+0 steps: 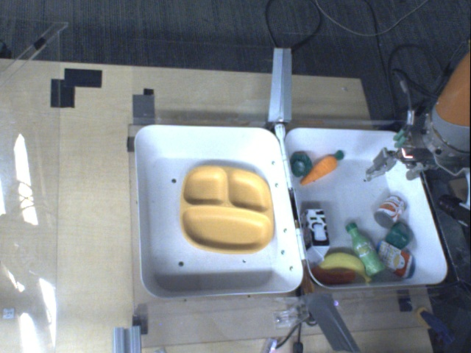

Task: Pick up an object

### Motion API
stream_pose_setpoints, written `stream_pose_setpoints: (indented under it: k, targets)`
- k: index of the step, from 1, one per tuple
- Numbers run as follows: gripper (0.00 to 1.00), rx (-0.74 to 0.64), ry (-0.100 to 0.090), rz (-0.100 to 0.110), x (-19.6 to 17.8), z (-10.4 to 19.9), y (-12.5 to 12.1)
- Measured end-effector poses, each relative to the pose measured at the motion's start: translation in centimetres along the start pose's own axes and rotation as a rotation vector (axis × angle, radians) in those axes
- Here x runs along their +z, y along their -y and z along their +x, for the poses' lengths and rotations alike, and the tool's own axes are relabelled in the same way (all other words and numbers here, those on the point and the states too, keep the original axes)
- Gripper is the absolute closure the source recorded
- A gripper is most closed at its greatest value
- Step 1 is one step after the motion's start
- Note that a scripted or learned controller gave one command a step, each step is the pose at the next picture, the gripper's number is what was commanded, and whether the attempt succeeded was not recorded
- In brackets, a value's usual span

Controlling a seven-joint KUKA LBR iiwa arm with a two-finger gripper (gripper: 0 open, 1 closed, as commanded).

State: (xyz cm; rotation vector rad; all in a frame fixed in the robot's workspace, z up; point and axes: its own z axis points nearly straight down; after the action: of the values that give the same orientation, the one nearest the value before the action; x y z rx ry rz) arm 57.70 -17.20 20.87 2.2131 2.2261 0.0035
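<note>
On the pale wooden bench (88,197), two white bins are set; the right bin (353,197) holds a carrot (321,168). Over its right rim the gripper (390,160) is seen, empty.

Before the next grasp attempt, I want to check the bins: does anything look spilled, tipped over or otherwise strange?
Nothing looks spilled or broken. In the right bin, the green bottle and the small can lie on their sides. The yellow tray sits flat in the left bin.
</note>
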Motion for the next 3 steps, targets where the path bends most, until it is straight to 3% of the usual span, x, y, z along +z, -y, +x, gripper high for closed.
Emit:
stream_pose_setpoints:
  k: [1, 2, 3]
  targets:
    - [0.0, -0.043, 0.002, -0.008, 12.0, 6.5, -3.5]
    - [0.0, -0.108, 0.002, -0.006, 12.1, 2.1, -6.1]
    - [0.0, -0.145, 0.0, 0.004, 12.2, 4.3, -8.9]
